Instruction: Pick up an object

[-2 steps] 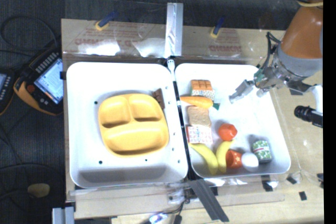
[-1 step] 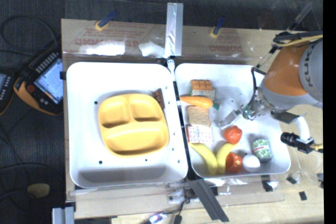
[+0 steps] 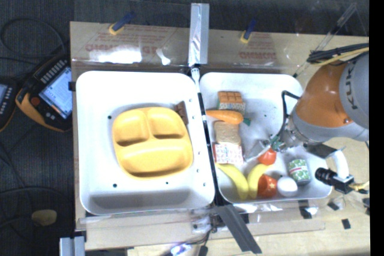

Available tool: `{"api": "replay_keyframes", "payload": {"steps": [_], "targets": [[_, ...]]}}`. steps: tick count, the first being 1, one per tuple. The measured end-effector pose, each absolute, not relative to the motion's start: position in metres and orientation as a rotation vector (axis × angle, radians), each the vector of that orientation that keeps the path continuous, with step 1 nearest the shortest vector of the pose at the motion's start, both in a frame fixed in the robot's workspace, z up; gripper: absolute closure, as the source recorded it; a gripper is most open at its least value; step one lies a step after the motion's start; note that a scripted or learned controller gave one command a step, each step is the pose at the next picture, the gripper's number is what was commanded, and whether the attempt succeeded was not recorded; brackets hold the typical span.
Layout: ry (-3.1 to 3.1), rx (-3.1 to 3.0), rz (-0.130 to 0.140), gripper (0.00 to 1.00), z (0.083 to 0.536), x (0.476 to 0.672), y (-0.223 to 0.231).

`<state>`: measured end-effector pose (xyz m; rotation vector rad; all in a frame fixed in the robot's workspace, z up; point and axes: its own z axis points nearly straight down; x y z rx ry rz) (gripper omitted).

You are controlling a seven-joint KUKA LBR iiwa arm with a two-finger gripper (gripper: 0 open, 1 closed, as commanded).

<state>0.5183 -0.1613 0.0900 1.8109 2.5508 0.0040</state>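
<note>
The right bin holds several toy foods. Along its left side lie a brown waffle block, an orange sausage, a bread slice and a red-and-white packet. A banana curves along the front. Beside it sit a red piece, a white egg and a small green-labelled can. My gripper reaches down into this bin from the right, its tip just above a small red tomato-like piece. The wrist hides how the tip meets that piece.
The left bin carries a yellow compartment plate with a small brown piece at its far right corner. The arm's orange band hangs over the right bin's right wall. A handheld controller lies left of the bench.
</note>
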Motion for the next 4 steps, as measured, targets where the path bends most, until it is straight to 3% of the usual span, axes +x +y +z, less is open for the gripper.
{"api": "replay_keyframes", "payload": {"steps": [1, 2, 3, 4], "targets": [[2.550, 1.811, 0.010, 1.00, 0.100, 0.520, -0.161], [2.579, 1.792, -0.002, 1.00, 0.251, 0.519, -0.116], [2.625, 1.730, -0.002, 1.00, 0.170, 0.486, -0.125], [2.509, 1.892, -0.004, 1.00, 0.228, 0.513, -0.095]]}}
